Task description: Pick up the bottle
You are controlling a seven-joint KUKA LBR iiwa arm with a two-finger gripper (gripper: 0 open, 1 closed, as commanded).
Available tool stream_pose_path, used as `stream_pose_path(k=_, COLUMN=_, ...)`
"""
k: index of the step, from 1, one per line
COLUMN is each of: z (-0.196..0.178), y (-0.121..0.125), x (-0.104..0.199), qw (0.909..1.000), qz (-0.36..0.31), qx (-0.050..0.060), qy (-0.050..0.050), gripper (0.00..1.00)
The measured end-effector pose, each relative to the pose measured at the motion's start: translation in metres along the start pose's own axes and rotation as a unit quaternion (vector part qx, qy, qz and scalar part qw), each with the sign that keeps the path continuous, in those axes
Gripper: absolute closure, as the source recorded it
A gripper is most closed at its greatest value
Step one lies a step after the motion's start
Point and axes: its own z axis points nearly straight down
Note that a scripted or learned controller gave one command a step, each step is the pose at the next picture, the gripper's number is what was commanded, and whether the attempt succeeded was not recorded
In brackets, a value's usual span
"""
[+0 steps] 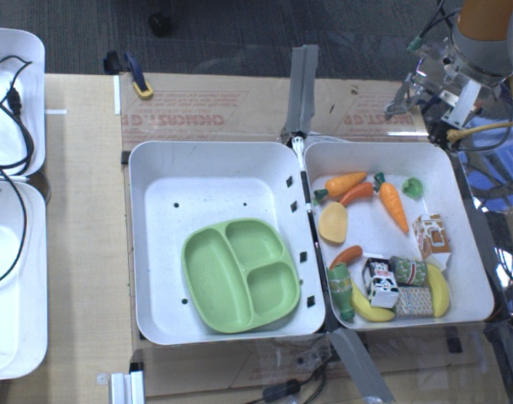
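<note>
Wooden bench with cardboard laid across the far part of it, two white bins side by side on top. Left bin has just a green divided plate sitting toward its near side. Right bin is the busy one: a few carrots at the far end, a green broccoli-looking thing, a small carton, a banana and some packets along the near wall.

What looks like the bottle is green and lies flat in the near left corner of the right bin, hugging the wall shared with the other bin. Its long axis runs near to far; can't really tell which end is the cap from here.

Gripper hangs past the far right corner of the right bin, well apart from the bottle, over the cardboard. Fingers are too cluttered with cables to read, so I can't tell if they're apart or together.
</note>
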Motion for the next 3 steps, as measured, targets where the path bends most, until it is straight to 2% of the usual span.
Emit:
stream_pose_path(k=1, z=-0.007, y=0.0, x=0.0, qw=1.0, qz=-0.001, qx=0.001, qy=-0.003, gripper=1.0)
stream_pose_path(k=2, z=-0.137, y=-0.049, x=0.066, qw=0.9983, qz=0.058, qx=0.0, qy=-0.001, gripper=1.0)
stream_pose_path(k=3, z=-0.136, y=-0.049, x=0.066, qw=0.9983, qz=0.058, qx=0.001, qy=-0.001, gripper=0.0)
